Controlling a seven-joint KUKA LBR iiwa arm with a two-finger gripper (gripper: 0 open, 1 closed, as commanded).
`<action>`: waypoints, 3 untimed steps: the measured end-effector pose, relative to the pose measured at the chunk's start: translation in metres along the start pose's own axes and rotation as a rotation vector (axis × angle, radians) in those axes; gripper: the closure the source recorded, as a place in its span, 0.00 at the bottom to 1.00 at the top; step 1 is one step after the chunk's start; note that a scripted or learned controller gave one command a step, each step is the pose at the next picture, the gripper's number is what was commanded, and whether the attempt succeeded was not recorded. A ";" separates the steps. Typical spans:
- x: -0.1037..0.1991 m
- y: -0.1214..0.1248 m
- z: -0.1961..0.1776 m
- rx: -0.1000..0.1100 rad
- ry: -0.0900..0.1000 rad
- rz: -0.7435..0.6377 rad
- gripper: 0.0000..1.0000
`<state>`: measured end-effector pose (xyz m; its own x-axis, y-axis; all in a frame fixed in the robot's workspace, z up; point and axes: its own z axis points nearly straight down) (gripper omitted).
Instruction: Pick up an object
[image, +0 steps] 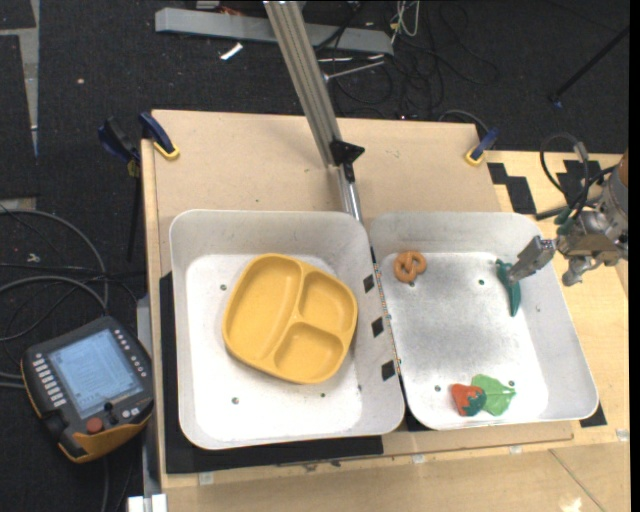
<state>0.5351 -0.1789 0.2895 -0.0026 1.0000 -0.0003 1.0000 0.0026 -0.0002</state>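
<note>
The right bin holds three small things. A brown pretzel-shaped piece lies near its far left corner. A slim teal piece lies toward its far right. A red and green toy sits near the front edge. My gripper hangs over the bin's far right edge, its fingers spread open and nothing between them. Its left finger ends just above the top of the teal piece.
The left bin carries a yellow divided plate. A slanted metal pole crosses the far side of the bench. Clamps sit at the bench's far corners, and a teach pendant lies off the bench to the left.
</note>
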 end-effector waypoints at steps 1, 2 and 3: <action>0.000 0.000 0.000 0.000 0.000 0.001 0.00; 0.007 -0.002 0.062 0.006 0.002 0.002 0.00; 0.017 0.002 0.114 0.005 0.002 0.002 0.00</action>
<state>0.5372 -0.1624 0.1758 -0.0007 1.0000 0.0013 1.0000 0.0007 -0.0052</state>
